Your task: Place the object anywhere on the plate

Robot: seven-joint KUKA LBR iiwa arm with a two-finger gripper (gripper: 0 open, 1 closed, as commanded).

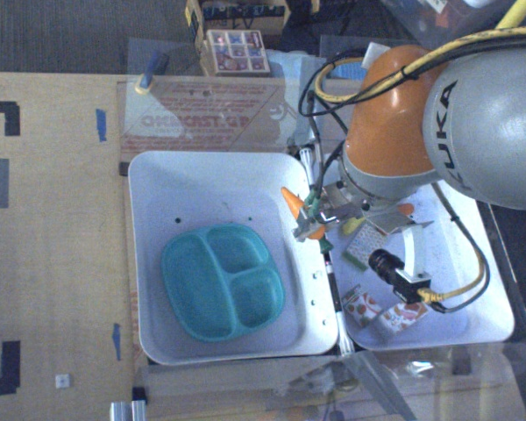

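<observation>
A lot of the right bin (482,323) is buried under the big grey KUKA arm (482,139) and its orange band (394,117), so what's sitting on that bin's far half is anyone's guess. What does peek out: a couple of small red-and-white patterned things (381,312) near the front edge, too blurry to name, plus a pale greenish card-like piece (361,246) and a black cylinder on the wrist (387,266) with a yellow cable (460,295) looping off it.

The gripper (311,222) sits right over the wall between the two bins, at the right rim of the left bin (158,182). Its tip is small and cluttered with cables, so I honestly can't make out how it stands.

The task thing looks like a little orange carrot-shaped object (293,202), just at the gripper tip, touching or nearly so; I can't tell whether it's actually grasped. Its long axis runs diagonally, far-left to near-right, narrow end toward the far left. There's another orange bit lower by the tip, unclear if it's the same piece.

The teal divided plate (219,279) lies in the left bin's near half, well apart from the carrot.
</observation>
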